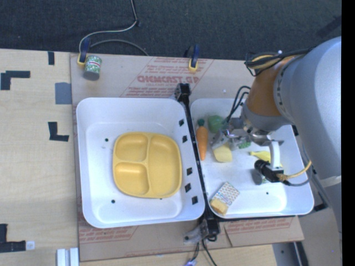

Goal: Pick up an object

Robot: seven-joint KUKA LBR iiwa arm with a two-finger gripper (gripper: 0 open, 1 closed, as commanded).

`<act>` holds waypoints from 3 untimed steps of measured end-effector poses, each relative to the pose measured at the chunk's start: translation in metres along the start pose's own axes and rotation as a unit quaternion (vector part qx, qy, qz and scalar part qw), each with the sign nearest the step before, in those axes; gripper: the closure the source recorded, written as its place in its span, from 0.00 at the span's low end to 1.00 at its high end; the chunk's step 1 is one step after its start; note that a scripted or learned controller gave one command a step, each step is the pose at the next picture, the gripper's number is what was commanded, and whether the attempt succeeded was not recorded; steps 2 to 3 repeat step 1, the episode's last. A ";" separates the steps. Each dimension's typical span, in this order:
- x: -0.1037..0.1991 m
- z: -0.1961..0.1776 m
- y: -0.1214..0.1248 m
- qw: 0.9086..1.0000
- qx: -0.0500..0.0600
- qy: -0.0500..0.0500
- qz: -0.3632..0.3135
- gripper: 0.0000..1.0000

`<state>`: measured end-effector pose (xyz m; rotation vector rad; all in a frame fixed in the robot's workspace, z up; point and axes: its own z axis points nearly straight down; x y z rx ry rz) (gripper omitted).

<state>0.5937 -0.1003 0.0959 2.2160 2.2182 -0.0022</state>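
The gripper point(233, 136) is hovering low in the right bin point(288, 204), its opening impossible to judge, just above the yellow piece point(223, 154). The carrot point(202, 141) is lying beside that piece, toward the divider.

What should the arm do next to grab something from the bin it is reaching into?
Probably lower straight down a little. The end effector sits over the right bin, just above a pale yellow piece, with a carrot and a green item close beside it. Nothing can be seen held between its fingers, so descending onto that yellow piece looks like the shortest way to a grasp.
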 end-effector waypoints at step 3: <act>0.069 -0.089 -0.017 1.000 0.002 0.003 -0.001 1.00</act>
